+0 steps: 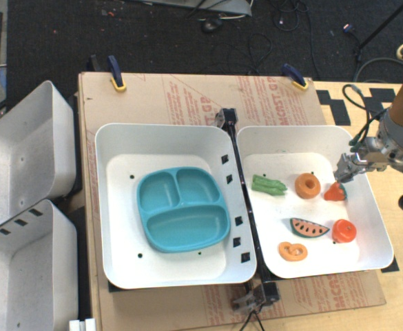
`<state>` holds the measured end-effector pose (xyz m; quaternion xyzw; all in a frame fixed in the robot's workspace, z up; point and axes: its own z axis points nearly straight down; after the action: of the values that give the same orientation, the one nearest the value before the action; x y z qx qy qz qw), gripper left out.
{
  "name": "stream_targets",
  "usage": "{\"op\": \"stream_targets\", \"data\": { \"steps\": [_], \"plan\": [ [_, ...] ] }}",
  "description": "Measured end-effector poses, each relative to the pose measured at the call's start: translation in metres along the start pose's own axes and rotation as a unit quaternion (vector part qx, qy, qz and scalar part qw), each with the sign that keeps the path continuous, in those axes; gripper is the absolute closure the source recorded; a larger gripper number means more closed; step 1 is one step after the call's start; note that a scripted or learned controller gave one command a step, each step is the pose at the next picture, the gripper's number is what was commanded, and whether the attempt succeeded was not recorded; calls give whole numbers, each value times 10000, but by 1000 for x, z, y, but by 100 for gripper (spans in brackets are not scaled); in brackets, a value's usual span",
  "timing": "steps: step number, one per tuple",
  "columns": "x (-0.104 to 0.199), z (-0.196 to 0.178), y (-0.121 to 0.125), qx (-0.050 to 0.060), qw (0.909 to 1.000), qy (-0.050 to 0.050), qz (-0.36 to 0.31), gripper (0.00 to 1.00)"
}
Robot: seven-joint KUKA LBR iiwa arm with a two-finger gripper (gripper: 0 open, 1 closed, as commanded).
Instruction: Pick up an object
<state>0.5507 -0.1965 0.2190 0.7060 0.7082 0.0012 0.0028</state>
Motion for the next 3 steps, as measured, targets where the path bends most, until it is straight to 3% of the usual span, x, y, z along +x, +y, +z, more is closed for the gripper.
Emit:
{"op": "stream_targets", "data": {
  "steps": [1,3],
  "plan": [
    [0,2,1,21,10000,6,1,100],
    [110,-3,16,17,10000,20,-32,100]
  ]
}}
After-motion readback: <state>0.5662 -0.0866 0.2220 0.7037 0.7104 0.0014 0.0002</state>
